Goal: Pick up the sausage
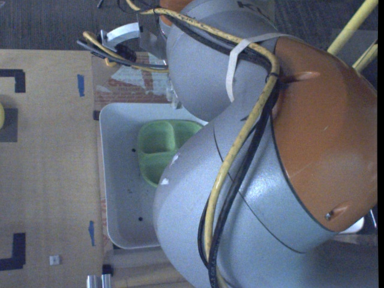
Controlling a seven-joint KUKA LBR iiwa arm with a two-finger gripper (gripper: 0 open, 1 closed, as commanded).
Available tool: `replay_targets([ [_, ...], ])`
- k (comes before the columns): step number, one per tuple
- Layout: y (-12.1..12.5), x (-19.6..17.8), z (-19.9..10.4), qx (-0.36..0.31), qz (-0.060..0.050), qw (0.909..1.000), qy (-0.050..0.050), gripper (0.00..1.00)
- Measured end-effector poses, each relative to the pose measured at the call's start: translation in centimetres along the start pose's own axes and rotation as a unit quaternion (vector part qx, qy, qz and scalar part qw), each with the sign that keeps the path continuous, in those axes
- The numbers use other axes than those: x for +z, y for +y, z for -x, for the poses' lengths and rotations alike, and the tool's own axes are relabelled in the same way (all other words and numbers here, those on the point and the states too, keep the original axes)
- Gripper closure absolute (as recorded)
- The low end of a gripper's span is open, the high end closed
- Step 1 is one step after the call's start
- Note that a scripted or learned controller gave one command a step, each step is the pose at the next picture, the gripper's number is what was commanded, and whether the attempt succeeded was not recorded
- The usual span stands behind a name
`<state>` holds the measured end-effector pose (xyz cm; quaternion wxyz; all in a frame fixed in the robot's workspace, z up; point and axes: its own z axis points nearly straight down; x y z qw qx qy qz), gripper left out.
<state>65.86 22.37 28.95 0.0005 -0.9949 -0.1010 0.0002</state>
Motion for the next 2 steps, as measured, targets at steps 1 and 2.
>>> replay_targets([
  [1, 0.0, -0.1, -0.3, 0.001, 0.0, 1.0, 0.0, 1.0],
  [2, 0.0, 1.1, -0.2, 0.001, 0.0, 1.0, -0.002, 1.0],
])
